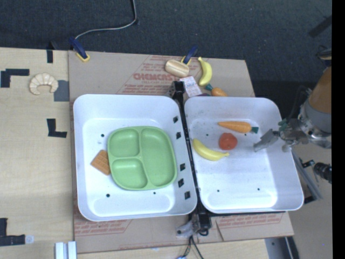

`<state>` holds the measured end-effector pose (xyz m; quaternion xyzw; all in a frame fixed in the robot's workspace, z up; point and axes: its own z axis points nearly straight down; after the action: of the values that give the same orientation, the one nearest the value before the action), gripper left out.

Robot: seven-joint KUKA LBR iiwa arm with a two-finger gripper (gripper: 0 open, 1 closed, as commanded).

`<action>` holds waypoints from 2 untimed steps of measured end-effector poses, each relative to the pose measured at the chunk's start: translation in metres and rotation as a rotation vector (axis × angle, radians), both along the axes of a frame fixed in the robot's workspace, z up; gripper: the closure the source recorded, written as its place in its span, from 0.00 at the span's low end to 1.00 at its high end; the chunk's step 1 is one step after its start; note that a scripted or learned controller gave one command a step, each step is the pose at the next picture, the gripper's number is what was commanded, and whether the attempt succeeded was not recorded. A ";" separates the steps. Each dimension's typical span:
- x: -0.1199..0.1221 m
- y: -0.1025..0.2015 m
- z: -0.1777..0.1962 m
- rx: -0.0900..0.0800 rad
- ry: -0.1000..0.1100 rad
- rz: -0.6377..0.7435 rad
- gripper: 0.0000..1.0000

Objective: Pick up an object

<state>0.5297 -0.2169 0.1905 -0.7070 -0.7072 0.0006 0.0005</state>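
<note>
One carrot (pixel 235 126), one tomato (pixel 228 141) and one banana (pixel 209 150) are seen in the right bin (pixel 242 196), all left of the end effector (pixel 265 141), whose grip state cannot be told.

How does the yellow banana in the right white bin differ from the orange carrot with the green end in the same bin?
The yellow banana is curved, while the orange carrot with the green end is straight and tapered. The banana is one plain colour; the carrot has two. The banana lies near the bin's left wall, lower in the view; the carrot lies higher, nearer the pincer. Both lie flat in the right white bin, beside the round red tomato.
</note>
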 end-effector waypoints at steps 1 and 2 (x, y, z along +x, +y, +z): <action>0.035 0.084 -0.048 0.002 0.001 0.002 0.00; 0.065 0.109 -0.104 -0.002 -0.003 0.001 0.00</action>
<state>0.5948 -0.1076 0.0862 -0.7068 -0.7075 0.0002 -0.0013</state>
